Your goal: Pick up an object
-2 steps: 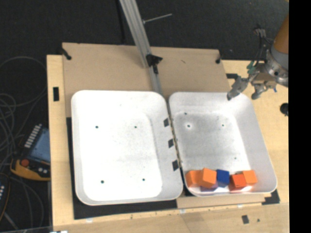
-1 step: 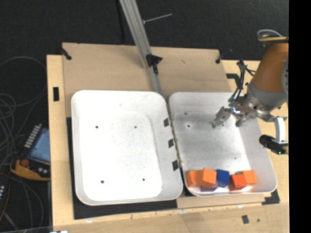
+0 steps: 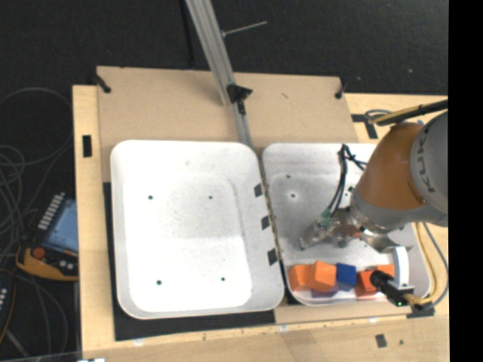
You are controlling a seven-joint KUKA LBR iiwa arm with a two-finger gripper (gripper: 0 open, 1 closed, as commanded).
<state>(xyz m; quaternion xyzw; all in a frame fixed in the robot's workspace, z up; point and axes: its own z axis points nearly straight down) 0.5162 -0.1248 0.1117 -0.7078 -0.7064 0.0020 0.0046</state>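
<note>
Several small blocks lie along the near edge of the right bin [image 3: 302, 172]. An orange block [image 3: 313, 276] is at the left, a blue block [image 3: 346, 274] in the middle and another orange block [image 3: 368, 280] at the right. A purple piece [image 3: 324, 293] peeks out under the first orange block. My gripper [image 3: 323, 236] hangs low over the middle of the right bin, just beyond the blocks and above the left orange one. The arm's orange band [image 3: 389, 172] and wrist cover the bin's right part.
The left bin [image 3: 185, 225] sits beside the right one, divided by a ridge with black clips [image 3: 266, 221]. A grey metal rail [image 3: 215, 51] slants in from the top toward the bins. Cables and a handheld pendant [image 3: 53, 236] lie off the bench at left.
</note>
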